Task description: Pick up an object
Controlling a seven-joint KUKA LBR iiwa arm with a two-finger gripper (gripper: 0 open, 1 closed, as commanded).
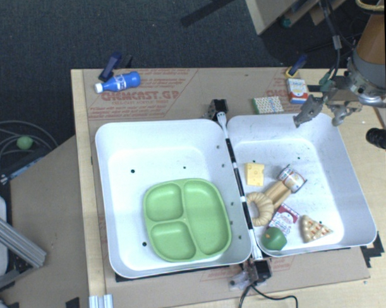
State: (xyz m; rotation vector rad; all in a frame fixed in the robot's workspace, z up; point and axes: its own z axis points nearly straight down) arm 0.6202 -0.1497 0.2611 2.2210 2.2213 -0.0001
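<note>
Your tool (322, 112) hangs spread wide and holding nothing over the right bin's (355, 195) far rim. The croissant (265, 204), can (291, 178) and lime (274, 239) cluster near the divider, so you need to come inward.

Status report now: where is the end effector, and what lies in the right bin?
End effector open, empty, above right bin's far rim. Cheese wedge, can, green apple untouched. Nothing blocking.

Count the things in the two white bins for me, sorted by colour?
Green: 2, the divided plate and the round ball
Yellow or tan: 3, the cheese piece, the tan tube, the wedge
Silver: 1, the can
Red-and-white: 1, the packet
Total: 7
</note>
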